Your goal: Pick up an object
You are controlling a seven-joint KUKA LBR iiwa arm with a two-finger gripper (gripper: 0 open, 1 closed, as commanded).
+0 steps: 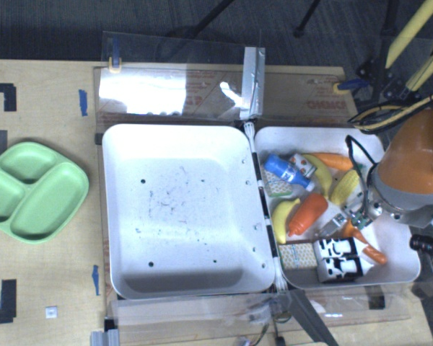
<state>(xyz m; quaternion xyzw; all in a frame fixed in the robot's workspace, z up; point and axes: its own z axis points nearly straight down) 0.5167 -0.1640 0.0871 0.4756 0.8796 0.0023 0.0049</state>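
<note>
The arm [411, 168], grey with an orange band, is seen entering from the right and lowered into the right bin [403, 269]. The end effector [348, 218] is positioned low among the objects, just above and touching the cluster near the bin's middle. Whether it is spread or pressed together cannot be told; nothing is seen pinched.

The right bin is recorded as holding all the pickable objects, crowded together. A blue bottle [285, 170] lies at the upper left, tilted. An orange carrot-shaped item [333, 161] lies along the upper edge. A yellow item [346, 186] sits just left of the wrist. A red-orange item [306, 215] lies tilted near the centre, touching a yellow banana-shaped item [283, 219] on its left. A black-and-white patterned block [340, 259] rests at the lower edge, just beside a tan speckled piece [298, 255]. A small orange item [369, 248] lies right of the block.

The left bin [123, 146] is noted beside it, touching along the shared wall. A green divided plate [35, 191] rests on the table [43, 294], well apart to the left.
</note>
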